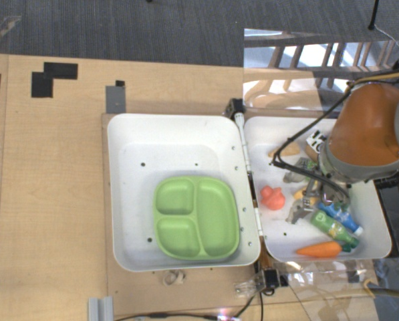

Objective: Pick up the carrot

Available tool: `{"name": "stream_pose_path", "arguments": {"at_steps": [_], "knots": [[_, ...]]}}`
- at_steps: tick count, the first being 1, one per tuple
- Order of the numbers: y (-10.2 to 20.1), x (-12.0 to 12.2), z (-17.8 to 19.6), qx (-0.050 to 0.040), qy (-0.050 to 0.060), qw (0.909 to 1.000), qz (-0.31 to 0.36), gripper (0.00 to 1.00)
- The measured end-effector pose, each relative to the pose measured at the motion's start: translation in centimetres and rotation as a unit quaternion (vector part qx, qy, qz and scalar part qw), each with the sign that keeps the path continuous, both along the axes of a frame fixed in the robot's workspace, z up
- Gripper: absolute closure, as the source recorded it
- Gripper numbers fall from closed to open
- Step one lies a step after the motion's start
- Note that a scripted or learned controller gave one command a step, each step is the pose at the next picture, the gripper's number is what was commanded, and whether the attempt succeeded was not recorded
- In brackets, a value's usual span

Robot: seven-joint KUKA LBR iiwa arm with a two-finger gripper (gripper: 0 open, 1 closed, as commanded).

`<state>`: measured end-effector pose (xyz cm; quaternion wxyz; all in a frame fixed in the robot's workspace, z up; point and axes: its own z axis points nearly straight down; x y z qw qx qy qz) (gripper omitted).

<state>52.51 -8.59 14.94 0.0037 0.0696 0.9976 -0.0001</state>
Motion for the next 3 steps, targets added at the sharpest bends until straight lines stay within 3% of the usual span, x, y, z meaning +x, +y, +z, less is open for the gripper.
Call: {"name": "stream_pose_path", "arguments": {"at_steps": [1, 2, 3], "knots": [[-1.2, 3.7, -5.9, 0.0002, -0.006, 0.9997, -0.022, 0.00], [-1.0, 4.0, -4.6, 0.0003, -0.010, 0.9998, -0.019, 1.00], [3.2, 10.8, 4.2, 0.0015, -0.007, 0.9995, -0.031, 1.00]]}}
